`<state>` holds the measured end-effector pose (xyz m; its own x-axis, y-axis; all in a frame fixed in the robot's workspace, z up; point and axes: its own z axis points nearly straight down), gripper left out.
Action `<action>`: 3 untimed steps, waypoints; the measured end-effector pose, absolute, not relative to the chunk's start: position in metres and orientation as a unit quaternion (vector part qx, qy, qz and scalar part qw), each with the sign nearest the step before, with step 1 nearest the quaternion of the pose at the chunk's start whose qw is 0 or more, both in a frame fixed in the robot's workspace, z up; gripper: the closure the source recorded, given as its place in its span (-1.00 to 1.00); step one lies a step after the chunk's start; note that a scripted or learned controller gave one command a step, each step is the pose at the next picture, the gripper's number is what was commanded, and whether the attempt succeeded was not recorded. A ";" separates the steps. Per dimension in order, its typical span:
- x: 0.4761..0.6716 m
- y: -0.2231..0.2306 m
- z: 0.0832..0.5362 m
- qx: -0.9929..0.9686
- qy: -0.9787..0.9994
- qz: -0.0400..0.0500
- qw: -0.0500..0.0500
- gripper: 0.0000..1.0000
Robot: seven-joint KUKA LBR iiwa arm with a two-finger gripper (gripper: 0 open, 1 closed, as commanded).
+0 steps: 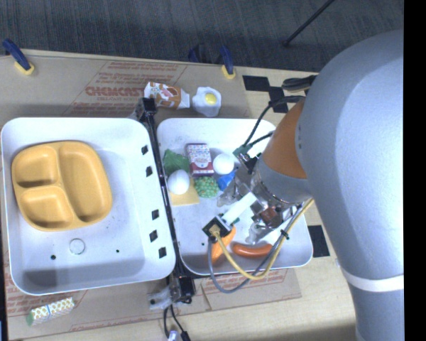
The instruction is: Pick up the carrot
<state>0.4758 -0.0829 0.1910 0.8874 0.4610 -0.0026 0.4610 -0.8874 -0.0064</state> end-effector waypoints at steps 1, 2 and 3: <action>0.476 -0.040 0.191 -0.904 -0.427 0.002 0.003 -1.00; 0.479 -0.094 0.127 -0.949 -0.316 0.003 0.003 -1.00; 0.475 -0.095 0.091 -0.967 -0.256 0.003 0.004 -1.00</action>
<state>0.4750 -0.0953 0.0908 0.8691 0.4946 -0.0037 0.4946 -0.8691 -0.0087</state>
